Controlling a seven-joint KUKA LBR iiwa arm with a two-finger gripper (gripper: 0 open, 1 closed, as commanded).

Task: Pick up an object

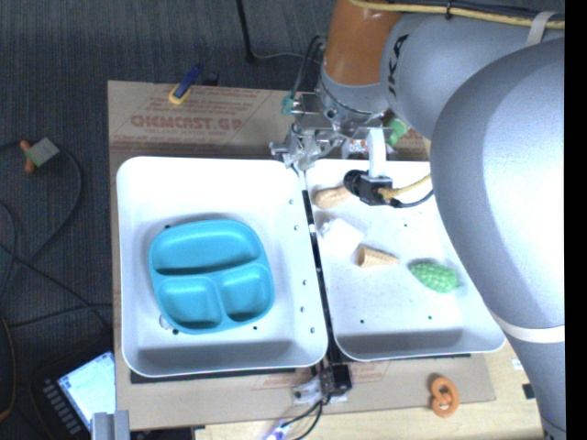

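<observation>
My claw (pixel 316 149) is hanging over the back edge where the two white bins meet, and I honestly can't make out what's going on at its tips. The left bin (pixel 138 186) has a blue divided tray (pixel 212 275) sitting in it. The right bin (pixel 404 333) has a tan cone (pixel 376 257), a bumpy green thing (pixel 434 276) and a beige piece (pixel 330 196) near the back.

robot lab: arm (pixel 477 108), bins (pixel 138 246), cables (pixel 37 236)

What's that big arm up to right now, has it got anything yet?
Pincer hovering at right bin's far rim. Cone and green piece lying loose. Blue tray in left bin.
</observation>
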